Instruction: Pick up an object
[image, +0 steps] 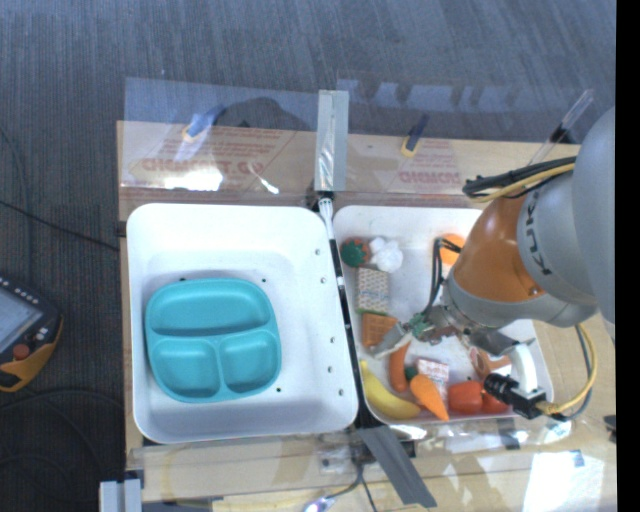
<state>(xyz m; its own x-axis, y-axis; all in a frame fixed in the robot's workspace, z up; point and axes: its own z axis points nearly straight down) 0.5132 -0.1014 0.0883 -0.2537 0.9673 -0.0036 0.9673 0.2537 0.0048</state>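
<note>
The right bin (400, 216) holds several toy foods: a yellow banana (385, 398) at the front, an orange carrot (429, 396), a red block (467, 399), a speckled grey block (374, 288), a brown-orange piece (376, 328), a green piece (352, 252) and a white lump (386, 256). My gripper (428, 325) reaches down into the middle of this bin, below the arm's orange band (495, 262). Its tip sits just right of the brown-orange piece and above a small white packet (432, 368). The wrist hides the objects beneath it.
The left bin (200, 216) contains a teal divided plate (210, 336). A metal divider strip (331, 140) stands behind the gap between the bins. Black cables (510, 180) loop from the arm over the right bin's back right corner.
</note>
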